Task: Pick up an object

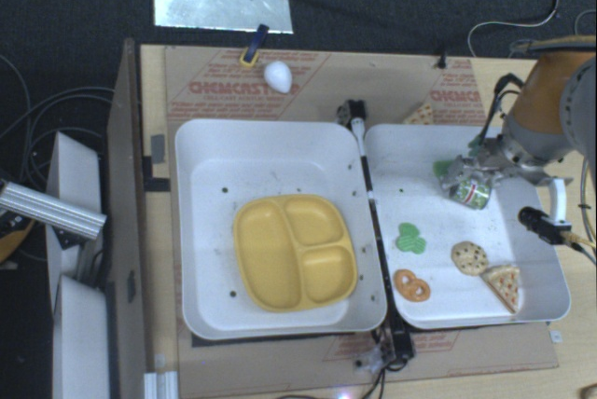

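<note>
Green-labelled small can (471, 193) lies in the right white plastic bin (410, 145), far corner, above the green toy clover (409, 239). Gripper (478, 166) sits on it; finger state: cannot tell. Step: grasping. Next: confirm hold, lift straight.

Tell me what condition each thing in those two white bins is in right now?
Yellow tray: lying flat in the left bin, its compartments bare.
Can: on its side, right bin, at the gripper.
Green piece: lying flat.
Pretzel: flat.
Cookie: flat.
Pizza slice: flat, near the corner.
</note>
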Robot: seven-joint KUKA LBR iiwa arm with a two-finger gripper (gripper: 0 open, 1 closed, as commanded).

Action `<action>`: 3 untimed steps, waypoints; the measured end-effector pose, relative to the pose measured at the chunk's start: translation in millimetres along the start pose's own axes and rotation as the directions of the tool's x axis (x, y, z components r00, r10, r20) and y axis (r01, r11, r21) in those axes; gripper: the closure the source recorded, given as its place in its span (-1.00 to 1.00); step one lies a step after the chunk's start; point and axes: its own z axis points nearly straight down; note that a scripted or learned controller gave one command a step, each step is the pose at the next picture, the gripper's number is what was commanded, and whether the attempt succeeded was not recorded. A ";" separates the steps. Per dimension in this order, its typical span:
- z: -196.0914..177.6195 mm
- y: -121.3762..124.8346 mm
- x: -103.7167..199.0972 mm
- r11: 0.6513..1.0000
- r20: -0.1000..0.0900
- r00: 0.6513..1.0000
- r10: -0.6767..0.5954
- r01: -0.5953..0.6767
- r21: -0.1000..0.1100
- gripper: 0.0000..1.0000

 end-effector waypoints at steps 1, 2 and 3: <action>-0.4 12.5 31.9 1.000 -0.003 1.000 -0.008 0.008 -0.001 -1.00; -11.8 13.1 30.1 1.000 -0.002 1.000 -0.008 0.008 -0.004 1.00; -96.6 -62.6 -13.3 1.000 0.003 1.000 0.003 -0.003 -0.004 1.00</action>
